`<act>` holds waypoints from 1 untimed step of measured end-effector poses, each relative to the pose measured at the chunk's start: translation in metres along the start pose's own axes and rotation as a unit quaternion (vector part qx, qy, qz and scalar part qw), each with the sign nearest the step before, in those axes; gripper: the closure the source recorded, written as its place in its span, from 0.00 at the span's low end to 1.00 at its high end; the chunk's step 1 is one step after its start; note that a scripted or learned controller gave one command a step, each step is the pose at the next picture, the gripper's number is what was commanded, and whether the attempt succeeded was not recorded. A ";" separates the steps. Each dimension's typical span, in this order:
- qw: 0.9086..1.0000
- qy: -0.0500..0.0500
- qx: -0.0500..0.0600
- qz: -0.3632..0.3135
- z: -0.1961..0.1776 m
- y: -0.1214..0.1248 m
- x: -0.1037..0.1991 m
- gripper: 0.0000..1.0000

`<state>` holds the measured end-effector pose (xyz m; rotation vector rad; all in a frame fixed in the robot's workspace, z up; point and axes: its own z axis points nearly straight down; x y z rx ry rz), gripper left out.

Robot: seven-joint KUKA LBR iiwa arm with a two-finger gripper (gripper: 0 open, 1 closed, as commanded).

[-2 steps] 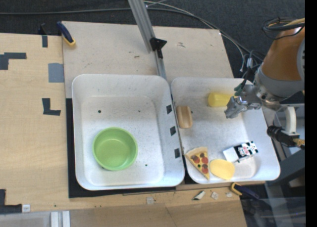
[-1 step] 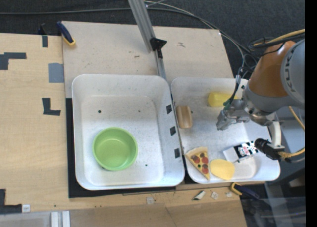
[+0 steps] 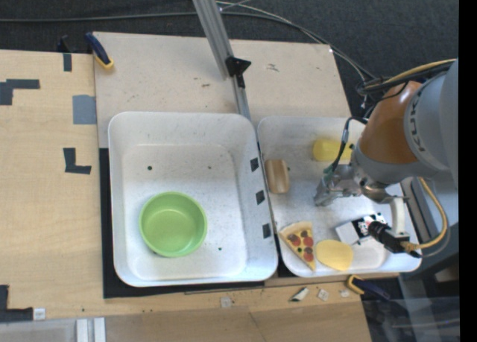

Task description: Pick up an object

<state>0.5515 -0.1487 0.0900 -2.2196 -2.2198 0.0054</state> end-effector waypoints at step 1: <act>1.000 0.002 0.002 0.000 -0.012 -0.001 0.001 1.00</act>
